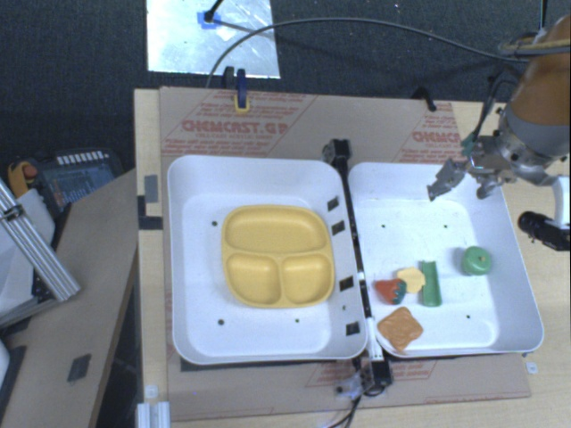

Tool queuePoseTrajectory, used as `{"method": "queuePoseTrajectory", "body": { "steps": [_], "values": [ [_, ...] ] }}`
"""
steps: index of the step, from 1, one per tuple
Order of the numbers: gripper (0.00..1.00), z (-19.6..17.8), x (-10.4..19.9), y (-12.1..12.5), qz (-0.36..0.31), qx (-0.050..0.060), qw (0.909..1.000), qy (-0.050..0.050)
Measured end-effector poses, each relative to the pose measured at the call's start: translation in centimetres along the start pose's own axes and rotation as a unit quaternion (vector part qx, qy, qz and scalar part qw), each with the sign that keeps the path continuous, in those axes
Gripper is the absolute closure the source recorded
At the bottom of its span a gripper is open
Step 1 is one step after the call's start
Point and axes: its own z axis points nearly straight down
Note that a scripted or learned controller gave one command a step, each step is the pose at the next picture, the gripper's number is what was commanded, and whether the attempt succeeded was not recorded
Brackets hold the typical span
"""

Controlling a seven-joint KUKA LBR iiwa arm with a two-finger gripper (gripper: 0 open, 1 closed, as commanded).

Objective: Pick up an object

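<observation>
Both white bins [268, 172] look like smooth, faintly glossy plastic — so does the yellow divided tray [277, 255]. Printed cardboard [375, 119] beneath the bins is matt; the foil-like sheet [211, 25] behind it seems shiny metal.

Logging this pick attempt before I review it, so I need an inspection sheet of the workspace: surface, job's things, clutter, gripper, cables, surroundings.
Surface: two shallow white bins side by side on a bench; left bin, right bin.
Job's things: in the right bin, green round piece, green stick, yellow piece, red piece, orange-brown piece.
Clutter: yellow divided tray in the left bin.
Gripper: gripper open, above the right bin's far edge, holding nothing.
Cables: dark cable arcs across the top; wires at the near edge.
Surroundings: foil sheet, yellow clamp, aluminium rail.
</observation>
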Motion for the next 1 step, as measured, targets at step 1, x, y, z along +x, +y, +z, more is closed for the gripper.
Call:
{"method": "queuePoseTrajectory", "body": {
  "steps": [1],
  "values": [
    [0.0,-0.79,0.06,0.18,-0.001,-0.006,1.0,-0.001]
  ]
}}
